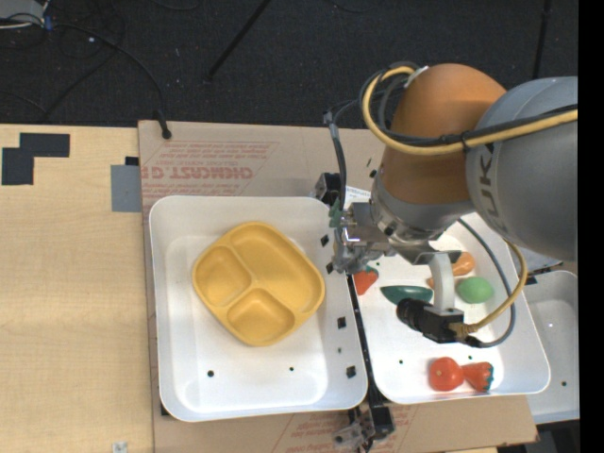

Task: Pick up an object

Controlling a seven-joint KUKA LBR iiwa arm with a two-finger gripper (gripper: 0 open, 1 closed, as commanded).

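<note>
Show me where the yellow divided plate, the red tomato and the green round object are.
yellow divided plate (258, 282), camera view, centre ridge.
red tomato (444, 375), camera view, its top.
green round object (476, 290), camera view, its middle.

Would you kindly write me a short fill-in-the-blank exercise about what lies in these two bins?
1. The yellow divided plate lies in the ____ bin of the view.
2. The plate has ____ compartments.
3. The red tomato-like toy lies in the right bin, near its ____ edge.
4. The band above the arm's wrist is ____.

Missing words: left; three; front; orange
</note>
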